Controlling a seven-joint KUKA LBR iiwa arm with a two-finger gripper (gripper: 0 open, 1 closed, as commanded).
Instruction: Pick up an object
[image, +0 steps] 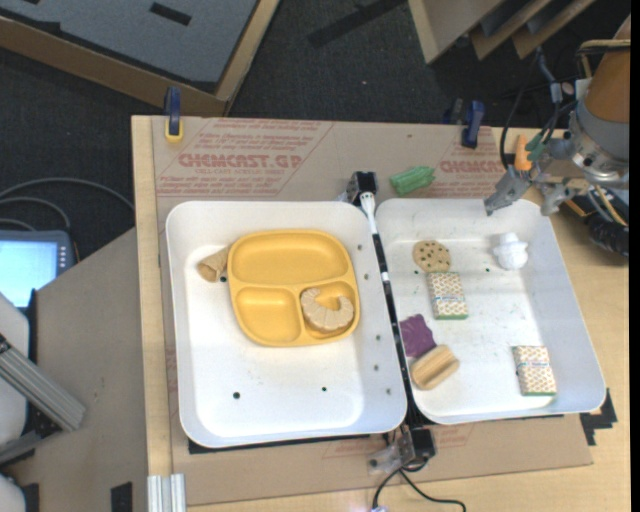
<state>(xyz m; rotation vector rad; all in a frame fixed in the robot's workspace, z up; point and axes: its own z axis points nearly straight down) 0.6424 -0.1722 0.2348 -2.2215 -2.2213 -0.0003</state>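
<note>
The right white bin (580, 330) held six things: one round brown cookie (432, 255), one white crumpled lump (511, 251), two patterned rectangular packets (448, 296) (535, 369) with long axes running near-to-far, one purple piece (416, 334), one tan bread roll (434, 369) lying diagonally. The gripper (522, 187) hovered over the far rim, spread and empty.

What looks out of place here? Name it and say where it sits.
The green object lies on the brown board just beyond the right bin, while the other small items sit inside the bins. A tan piece also sits wedged beside the yellow tray, outside its compartments.
</note>
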